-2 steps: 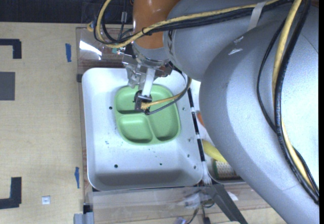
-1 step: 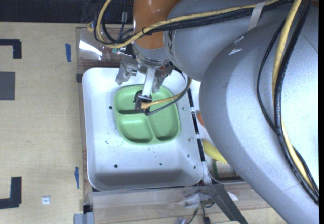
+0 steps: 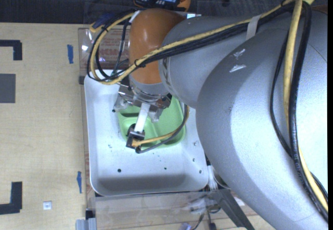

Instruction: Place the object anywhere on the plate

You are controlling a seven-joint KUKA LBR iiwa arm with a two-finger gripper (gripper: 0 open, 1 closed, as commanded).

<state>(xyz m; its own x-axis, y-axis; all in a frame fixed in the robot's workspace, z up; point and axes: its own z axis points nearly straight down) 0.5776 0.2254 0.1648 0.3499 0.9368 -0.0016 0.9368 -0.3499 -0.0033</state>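
Where the grey arm (image 3: 250, 119) reaches in from the right, its hand (image 3: 143, 103) hangs low over a green plate (image 3: 171, 117) lying in a white bin (image 3: 104, 138) on the bench (image 3: 41, 119); whether the hand is spread or pressed together cannot be told

You have the green plastic plate (image 3: 174, 119) lying in the shallow white plastic bin (image 3: 104, 166), about midway between its left and right walls, closer to its far wall than its near one.

Bare bin floor (image 3: 140, 169); arm (image 3: 234, 83) over plate (image 3: 169, 119)
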